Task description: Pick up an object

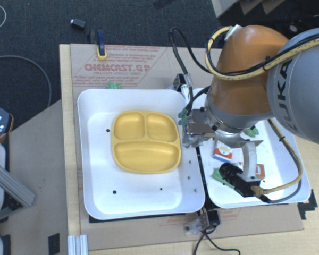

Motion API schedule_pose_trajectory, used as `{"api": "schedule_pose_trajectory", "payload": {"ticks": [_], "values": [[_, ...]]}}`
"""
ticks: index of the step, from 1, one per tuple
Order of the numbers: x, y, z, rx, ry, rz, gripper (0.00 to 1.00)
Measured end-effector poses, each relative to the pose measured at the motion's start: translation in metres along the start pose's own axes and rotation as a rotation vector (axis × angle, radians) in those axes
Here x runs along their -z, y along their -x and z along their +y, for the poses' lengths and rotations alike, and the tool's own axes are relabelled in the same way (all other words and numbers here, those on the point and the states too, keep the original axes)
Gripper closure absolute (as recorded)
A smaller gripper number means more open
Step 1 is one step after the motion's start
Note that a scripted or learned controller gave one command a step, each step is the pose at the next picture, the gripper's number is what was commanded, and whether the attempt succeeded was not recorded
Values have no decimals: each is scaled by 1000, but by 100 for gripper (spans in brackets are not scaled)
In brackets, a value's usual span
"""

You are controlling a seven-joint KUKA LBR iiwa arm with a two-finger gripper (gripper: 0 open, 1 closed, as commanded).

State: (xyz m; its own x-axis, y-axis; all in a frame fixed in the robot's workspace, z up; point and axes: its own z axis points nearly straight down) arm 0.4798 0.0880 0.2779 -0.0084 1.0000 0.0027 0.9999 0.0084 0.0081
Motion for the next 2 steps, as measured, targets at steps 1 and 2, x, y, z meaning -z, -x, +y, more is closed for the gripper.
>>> {"api": "schedule_pose_trajectory", "payload": {"ticks": [1, 2], "values": [[83, -50, 1, -2, 0, 0, 100], [90, -48, 1, -5, -5, -3, 100]]}}
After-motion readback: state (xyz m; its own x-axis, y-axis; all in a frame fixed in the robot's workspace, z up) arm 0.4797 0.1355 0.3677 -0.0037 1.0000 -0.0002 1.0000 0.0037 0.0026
